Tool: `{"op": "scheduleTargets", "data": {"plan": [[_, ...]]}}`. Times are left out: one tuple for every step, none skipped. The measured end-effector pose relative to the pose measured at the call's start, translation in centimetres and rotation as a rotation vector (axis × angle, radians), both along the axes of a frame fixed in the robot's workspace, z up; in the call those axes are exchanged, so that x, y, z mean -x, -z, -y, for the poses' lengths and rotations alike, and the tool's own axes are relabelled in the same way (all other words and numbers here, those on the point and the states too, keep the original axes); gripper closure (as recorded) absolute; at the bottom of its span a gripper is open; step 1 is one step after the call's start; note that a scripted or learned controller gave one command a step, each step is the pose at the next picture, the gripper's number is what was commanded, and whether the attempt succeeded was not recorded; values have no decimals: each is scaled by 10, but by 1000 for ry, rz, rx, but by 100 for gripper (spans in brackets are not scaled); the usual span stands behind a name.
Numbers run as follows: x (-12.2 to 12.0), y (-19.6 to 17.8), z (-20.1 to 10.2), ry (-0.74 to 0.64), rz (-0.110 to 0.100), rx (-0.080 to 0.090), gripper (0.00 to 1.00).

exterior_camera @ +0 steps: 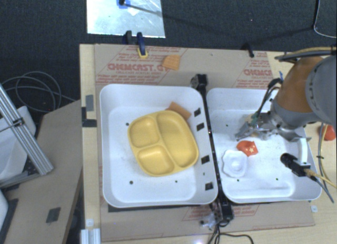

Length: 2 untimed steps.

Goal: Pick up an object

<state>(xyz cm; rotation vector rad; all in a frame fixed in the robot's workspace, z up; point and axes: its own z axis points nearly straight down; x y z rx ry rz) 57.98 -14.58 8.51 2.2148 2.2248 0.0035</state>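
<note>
The arm [308,88] is cut off by the right edge, so most of its body lies out of sight. Its gripper [247,129] is a small metallic blur over the right bin [263,190]; the state of its tips cannot be made out. An orange-brown piece [179,109] at the far side of the left bin [113,148] is partly hidden under the yellow divided plate [163,143], so its full shape is unclear. The white object [235,163] near the red-orange one [247,147] blends into the bin floor; its outline is hard to tell. Whether the two touch is unclear.
</note>
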Motion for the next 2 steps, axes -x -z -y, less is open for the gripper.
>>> {"op": "scheduleTargets", "data": {"plan": [[1,0,2,2,-1,0,0],[-41,-1,47,2,4,4,0]]}}
